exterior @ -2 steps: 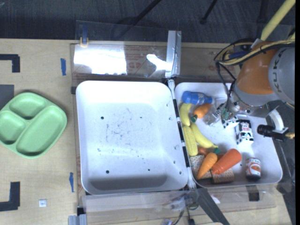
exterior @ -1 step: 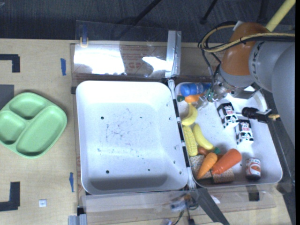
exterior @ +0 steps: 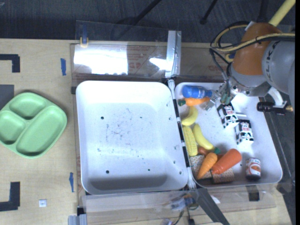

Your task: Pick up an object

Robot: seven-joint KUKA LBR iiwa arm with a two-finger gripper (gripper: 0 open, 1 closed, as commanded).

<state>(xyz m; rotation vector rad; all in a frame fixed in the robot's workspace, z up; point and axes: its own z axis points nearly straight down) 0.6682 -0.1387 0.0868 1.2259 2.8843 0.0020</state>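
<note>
The right bin holds several toy foods. A blue bottle lies at its back left, with a small orange piece in front of it. Down the left wall lie a yellow banana, a corn cob and another yellow piece. Two carrots rest at the front, beside a small can. Two cow-patterned cartons lie in the middle. My gripper hangs low over the bin's back, just right of the blue bottle and above the cartons.
The left bin sits beside the right one, sharing a middle wall. A green divided plate rests on the bench at far left. A clear panel stands behind the left bin. Cables loop above the orange wrist band.
</note>
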